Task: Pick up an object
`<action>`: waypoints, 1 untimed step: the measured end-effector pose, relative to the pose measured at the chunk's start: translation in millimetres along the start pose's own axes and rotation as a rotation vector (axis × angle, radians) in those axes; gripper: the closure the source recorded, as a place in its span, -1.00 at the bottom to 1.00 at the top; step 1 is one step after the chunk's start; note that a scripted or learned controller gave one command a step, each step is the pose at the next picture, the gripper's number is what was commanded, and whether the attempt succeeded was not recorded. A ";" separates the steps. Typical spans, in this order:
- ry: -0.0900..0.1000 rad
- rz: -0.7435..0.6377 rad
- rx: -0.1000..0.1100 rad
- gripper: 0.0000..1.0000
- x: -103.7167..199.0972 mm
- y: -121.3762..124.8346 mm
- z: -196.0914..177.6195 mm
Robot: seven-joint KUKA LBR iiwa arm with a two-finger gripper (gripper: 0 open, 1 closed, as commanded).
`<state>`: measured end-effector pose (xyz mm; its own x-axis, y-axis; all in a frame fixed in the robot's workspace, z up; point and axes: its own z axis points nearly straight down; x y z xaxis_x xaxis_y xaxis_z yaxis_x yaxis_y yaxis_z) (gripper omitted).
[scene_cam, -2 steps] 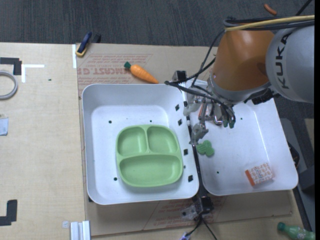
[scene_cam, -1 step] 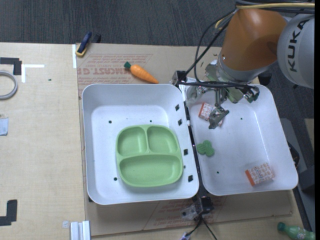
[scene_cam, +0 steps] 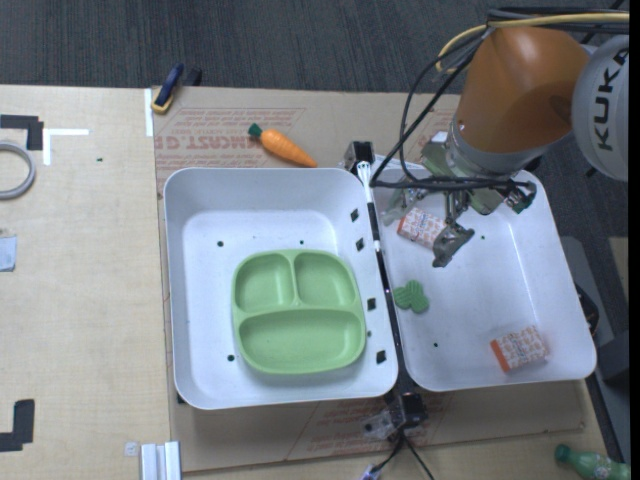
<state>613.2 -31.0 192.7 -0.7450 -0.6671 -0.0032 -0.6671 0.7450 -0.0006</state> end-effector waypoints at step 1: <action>0.000 -0.240 0.000 -1.00 20.5 11.6 -0.3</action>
<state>590.2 -36.0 193.0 -0.5648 -0.8253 -0.0031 -0.8253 0.5648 -0.0018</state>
